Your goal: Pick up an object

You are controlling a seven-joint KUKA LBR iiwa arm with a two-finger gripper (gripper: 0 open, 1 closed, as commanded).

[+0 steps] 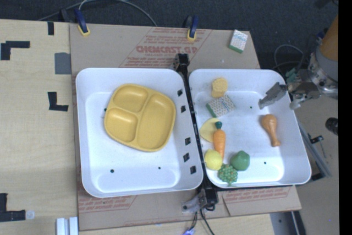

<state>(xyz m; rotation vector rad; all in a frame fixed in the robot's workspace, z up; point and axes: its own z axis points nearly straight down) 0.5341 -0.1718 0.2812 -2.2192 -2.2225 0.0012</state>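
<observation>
The right bin holds several toy foods: a yellow corn piece, a checkered green-grey block, a pale yellow slice, a carrot, a lemon, a green pepper, broccoli and a brown drumstick. My gripper hangs over the bin's right side, just above the drumstick's upper end. It is open, with nothing between its fingers.
The left bin holds a yellow divided plate. A small green-and-white box lies on the cardboard behind the right bin. Two clamps pin the cardboard's far edge.
</observation>
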